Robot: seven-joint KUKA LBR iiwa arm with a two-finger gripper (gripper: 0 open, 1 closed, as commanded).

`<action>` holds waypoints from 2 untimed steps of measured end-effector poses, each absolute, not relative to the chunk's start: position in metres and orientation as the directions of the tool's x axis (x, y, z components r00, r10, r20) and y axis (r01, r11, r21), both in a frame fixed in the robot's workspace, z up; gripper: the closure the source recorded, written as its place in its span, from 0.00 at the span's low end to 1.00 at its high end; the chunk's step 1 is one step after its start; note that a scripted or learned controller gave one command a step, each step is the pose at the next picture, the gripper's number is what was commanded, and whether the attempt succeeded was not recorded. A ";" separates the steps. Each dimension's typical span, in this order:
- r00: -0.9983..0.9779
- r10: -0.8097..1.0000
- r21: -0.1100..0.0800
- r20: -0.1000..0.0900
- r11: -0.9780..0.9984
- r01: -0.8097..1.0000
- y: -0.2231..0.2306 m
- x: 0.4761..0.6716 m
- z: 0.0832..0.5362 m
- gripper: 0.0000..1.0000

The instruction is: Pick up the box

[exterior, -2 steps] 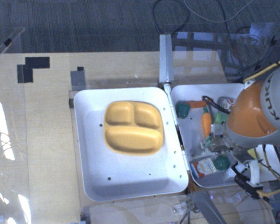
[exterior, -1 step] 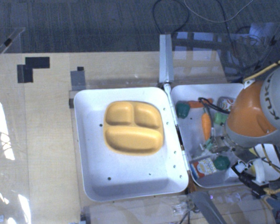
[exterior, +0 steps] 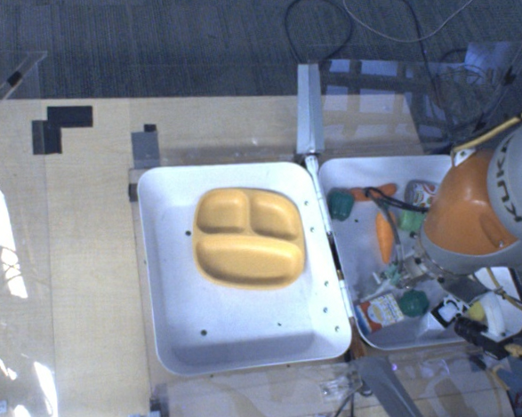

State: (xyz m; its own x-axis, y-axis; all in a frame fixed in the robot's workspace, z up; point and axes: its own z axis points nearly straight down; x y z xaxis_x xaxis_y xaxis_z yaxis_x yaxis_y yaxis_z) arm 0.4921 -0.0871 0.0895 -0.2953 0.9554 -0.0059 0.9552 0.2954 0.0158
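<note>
pale wooden bench (exterior: 88, 286) under a fixed overhead camera, dark carpet beyond its far edge, loose cables trailing there. two shallow white bins sit side by side on the bench.

left bin (exterior: 176, 334): holds one item, a yellow compartmented tray (exterior: 248, 237), lying in the far half of the bin, clear of the walls.

right bin (exterior: 352, 174): cluttered. noted contents are a small printed box (exterior: 383, 311) lying flat near the front left corner, a green round piece (exterior: 414, 304) just beside it, a teal piece (exterior: 341, 205) near the far left corner, and orange carrot-like items (exterior: 384, 235) toward the middle. other small items there are too indistinct to name.

arm: grey with orange band (exterior: 466, 211), over the right side of the right bin. gripper (exterior: 399, 272) sits low amid the clutter; whether it is open or closed cannot be told, and nothing is visibly in its grasp.

key relation: the box lies just toward the front edge from the gripper, slightly toward the left wall, its long axis running roughly left to right with a slight tilt. judgement: pick not yet made; the green piece crowding the box is a likely source of a fouled grasp.
</note>
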 end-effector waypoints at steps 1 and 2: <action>-0.335 0.942 0.006 -0.003 0.335 0.942 -0.115 0.513 0.109 0.00; -0.309 0.951 0.006 -0.002 0.309 0.951 -0.055 0.492 0.186 0.00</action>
